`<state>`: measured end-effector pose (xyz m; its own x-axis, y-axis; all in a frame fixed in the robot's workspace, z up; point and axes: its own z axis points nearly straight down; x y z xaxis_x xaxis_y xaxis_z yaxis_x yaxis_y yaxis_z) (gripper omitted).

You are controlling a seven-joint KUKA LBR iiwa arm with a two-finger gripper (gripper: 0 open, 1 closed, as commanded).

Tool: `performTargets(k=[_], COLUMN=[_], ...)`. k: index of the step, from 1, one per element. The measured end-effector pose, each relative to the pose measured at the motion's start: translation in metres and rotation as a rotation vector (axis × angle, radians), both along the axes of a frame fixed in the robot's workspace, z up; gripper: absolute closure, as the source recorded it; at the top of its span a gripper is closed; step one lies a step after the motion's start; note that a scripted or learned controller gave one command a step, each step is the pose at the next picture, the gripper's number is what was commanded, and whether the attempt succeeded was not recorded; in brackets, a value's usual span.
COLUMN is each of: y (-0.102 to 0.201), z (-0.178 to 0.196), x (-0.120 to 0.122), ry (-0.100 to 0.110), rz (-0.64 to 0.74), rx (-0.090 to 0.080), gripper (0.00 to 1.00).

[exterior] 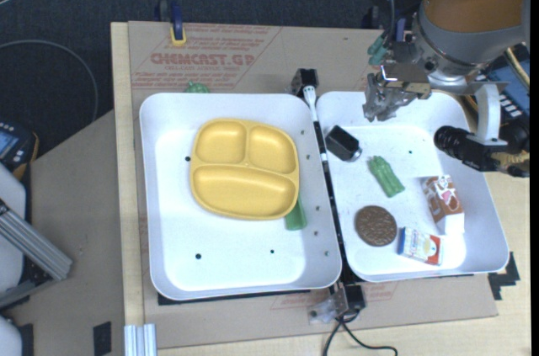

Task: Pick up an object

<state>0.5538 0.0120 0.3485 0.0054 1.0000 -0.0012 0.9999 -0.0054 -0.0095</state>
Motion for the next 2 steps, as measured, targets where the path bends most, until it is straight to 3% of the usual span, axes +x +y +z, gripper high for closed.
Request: performTargets(k=[1, 2], y=[0.063, 0.143], z=[-0.026, 0.083], x=[-0.078, -0.074], ry=[0.0, -0.023], rz=[0.012, 0.014], rx=[0.003, 0.006], gripper=[1.0, 1.0])
